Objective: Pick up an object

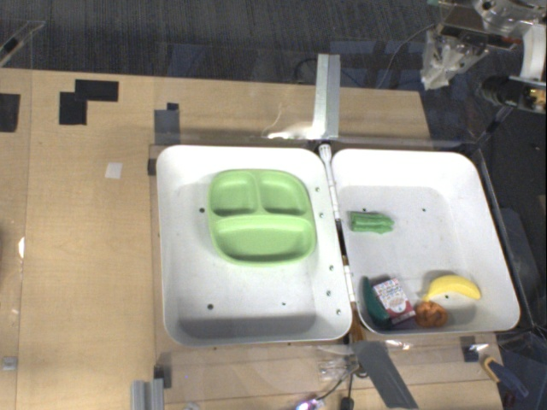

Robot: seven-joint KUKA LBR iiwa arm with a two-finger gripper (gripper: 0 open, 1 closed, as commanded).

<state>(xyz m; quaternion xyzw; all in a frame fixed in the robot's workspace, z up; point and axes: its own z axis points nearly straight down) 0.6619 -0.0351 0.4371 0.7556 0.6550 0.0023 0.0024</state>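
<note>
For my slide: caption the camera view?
Tool above the bench; banana in right bin, green tray in left.

- The divided plate (260, 214) lies in the left bin (179, 254).
- In the right bin (444, 178), the pickle-shaped toy (372, 222) lies near the left wall.
- The small carton (391, 295), the banana (452, 288) and the round toy (432, 314) sit along its near edge.
- The gripper (444, 62) hangs beyond the right bin's far corner.

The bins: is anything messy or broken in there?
Nothing looks broken or spilled. The green plate lies flat in the left bin. In the right bin, the banana and small box crowd the front edge, and a green toy lies apart.
</note>
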